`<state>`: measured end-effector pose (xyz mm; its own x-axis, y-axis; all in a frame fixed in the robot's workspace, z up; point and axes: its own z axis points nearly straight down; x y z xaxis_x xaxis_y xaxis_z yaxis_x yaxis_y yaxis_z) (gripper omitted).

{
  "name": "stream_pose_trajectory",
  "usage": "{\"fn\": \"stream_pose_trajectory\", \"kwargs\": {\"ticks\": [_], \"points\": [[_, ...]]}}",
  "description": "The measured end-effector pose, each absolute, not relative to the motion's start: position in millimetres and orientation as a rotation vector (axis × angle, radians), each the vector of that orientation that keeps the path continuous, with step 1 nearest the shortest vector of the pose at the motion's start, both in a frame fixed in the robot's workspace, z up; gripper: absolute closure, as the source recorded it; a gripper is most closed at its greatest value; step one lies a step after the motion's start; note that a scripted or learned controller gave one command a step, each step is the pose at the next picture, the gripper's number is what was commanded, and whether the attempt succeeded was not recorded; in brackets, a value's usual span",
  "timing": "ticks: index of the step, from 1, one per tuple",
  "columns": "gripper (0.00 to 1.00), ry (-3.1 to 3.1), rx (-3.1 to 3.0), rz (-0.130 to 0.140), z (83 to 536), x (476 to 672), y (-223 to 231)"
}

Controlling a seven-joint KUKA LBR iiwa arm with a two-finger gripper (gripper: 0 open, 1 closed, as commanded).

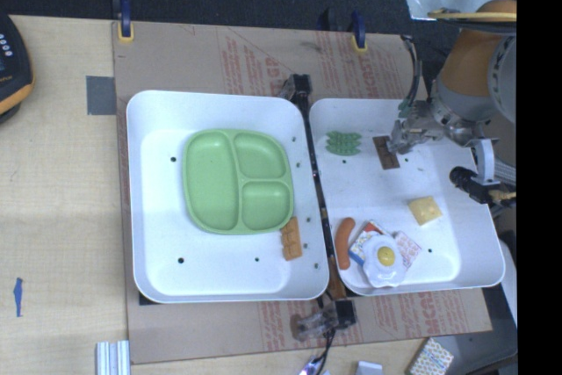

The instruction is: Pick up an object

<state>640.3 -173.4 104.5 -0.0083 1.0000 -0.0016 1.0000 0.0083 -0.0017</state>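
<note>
Two white bins are seen side by side on a brown board. The left bin (140,189) holds a green plate (237,181) with three compartments, lying flat near the middle. An orange wafer (291,239) lies just beside the plate's lower right corner, on the bin floor near the right wall.

In the right bin (474,263) several things are scattered. A green leaf (343,143) lies in the upper left part. A brown block (386,153) lies right of the leaf, slightly tilted. A yellow cube (426,210) sits right of centre, apart from the rest. A sausage (343,241) lies near the left wall, long axis roughly upright in the view. Touching it on the right is a packet (406,252), and a fried egg (385,259) rests partly on the packet.

The arm (479,70) is seen entering from the right, over the upper right of the right bin. The gripper (406,134) is placed directly above the brown block's upper end, close to or touching it; contact cannot be judged. Whether it is apart or together cannot be told at this resolution. No object is seen clamped.
</note>
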Motion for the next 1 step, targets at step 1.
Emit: {"fn": "stream_pose_trajectory", "kwargs": {"ticks": [1], "points": [[0.0,-2.23,-2.211,0.005,103.9,640.1,-173.3]]}}
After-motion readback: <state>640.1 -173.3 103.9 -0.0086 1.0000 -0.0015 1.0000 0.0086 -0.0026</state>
